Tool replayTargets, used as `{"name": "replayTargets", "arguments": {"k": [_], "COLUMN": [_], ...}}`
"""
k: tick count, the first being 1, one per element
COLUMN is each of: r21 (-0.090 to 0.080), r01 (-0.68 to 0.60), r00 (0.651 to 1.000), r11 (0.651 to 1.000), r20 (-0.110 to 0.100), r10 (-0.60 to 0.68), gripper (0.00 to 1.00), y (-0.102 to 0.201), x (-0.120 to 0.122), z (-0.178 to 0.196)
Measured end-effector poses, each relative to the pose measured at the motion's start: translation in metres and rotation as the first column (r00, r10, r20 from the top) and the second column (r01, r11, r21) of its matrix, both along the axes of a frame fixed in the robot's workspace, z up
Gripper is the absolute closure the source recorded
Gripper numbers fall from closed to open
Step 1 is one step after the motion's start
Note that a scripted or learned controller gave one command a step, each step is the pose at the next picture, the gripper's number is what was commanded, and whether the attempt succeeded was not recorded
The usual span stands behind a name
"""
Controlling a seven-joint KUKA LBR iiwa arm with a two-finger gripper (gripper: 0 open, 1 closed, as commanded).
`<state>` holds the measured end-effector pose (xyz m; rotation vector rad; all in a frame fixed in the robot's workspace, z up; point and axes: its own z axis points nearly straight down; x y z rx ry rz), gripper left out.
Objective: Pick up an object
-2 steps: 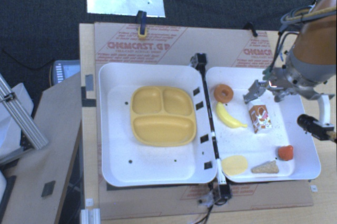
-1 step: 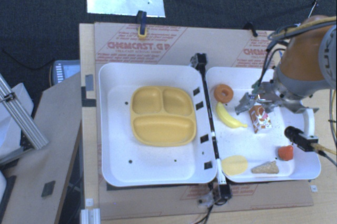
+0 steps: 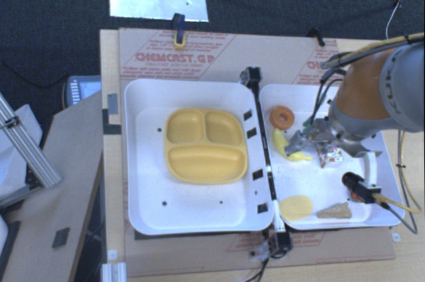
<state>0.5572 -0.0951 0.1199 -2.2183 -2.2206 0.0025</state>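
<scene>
**Operator:** Report the location of the pick candidate.

**Technician:** The yellow banana-shaped item (image 3: 281, 143) lies in the right bin (image 3: 312, 182), on the bin's left side, near the black divider strip (image 3: 263, 141) between the two bins. It rests flat on the white floor.

**Operator:** Report tool position and state.

**Technician:** The gripper (image 3: 300, 141) is low over the right bin, just beside the banana-shaped item on its right. Contact between the two cannot be confirmed. How far the tool is open cannot be told from this view, and nothing is visibly held in it. The grey arm (image 3: 372, 95) with its orange band enters from the right.

**Operator:** List adjacent items.

**Technician:**
- The orange ring (image 3: 282, 117) lies just behind the banana-shaped item, towards the far wall.
- The small white-and-red block (image 3: 330, 156) sits just beside the gripper, on its right.
- The pale yellow disc (image 3: 296, 208) lies near the front wall.
- The tan flat piece (image 3: 334, 210) lies to the disc's right, apart from it.

**Operator:** Report the other bin.

**Technician:** The left bin (image 3: 146, 198) holds a yellow divided tray (image 3: 204, 144), upright and roughly central, with three compartments.
</scene>
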Motion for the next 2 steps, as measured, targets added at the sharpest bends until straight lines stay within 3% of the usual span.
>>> {"name": "replayTargets", "arguments": {"k": [1,2], "r21": [-0.002,-0.001], "r01": [0.001,0.002], "r00": [1.000,1.000], "r11": [1.000,1.000], "r20": [0.009,0.007], "r10": [-0.001,-0.002], "gripper": [0.00,1.00], "y": [-0.0007,-0.0004], "x": [0.0021,0.0018], "z": [-0.0149,-0.0062]}}
